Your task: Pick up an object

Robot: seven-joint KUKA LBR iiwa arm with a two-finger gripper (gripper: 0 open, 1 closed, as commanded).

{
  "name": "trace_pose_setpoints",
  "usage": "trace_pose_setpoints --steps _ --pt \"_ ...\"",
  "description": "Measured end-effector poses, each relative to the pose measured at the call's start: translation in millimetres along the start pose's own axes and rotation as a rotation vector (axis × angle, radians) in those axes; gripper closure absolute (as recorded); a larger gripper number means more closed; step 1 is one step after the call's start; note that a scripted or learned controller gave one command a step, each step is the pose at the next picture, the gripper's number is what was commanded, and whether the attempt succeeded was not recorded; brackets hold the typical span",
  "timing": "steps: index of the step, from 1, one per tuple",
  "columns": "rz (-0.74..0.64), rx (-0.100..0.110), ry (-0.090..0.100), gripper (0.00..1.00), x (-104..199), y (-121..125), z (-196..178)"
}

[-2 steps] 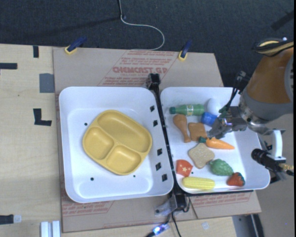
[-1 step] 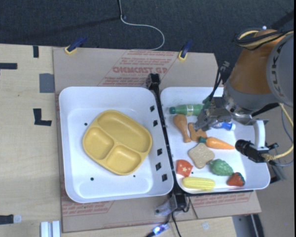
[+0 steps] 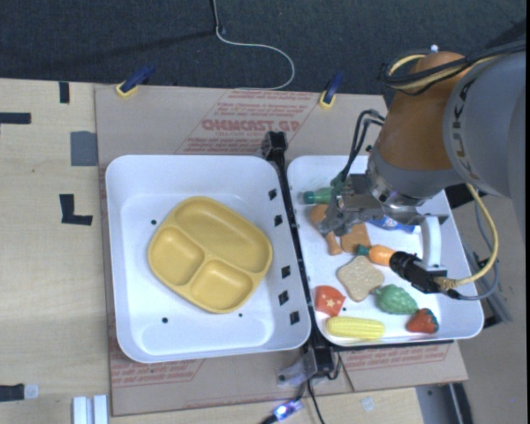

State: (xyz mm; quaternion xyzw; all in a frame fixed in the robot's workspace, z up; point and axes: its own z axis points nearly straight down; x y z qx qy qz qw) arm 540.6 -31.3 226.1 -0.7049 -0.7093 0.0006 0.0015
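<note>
bench [image 3: 35, 263]: light wood | floor [image 3: 88, 16]: dark, possibly carpet

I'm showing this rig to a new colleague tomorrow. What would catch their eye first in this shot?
Probably the big yellow divided plate, lying alone in the left bin. Next, the grey and orange arm, whose gripper hangs low over the far end of the right bin. That bin is crowded with toy food: a bread slice, a corn cob, a strawberry and more.

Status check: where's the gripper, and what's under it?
Gripper low in right white bin, over orange-brown toy pieces. Nothing seen held. Slice of toy bread close by.
</note>
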Motion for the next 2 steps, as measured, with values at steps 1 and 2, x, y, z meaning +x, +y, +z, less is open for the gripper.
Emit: trace_pose_setpoints --steps 1,2 --pt "0.005 0.000 -0.002 1.00 -1.5 2.9 6.7" --pt "0.004 -0.002 -0.001 1.00 -6.1 5.0 -7.6"
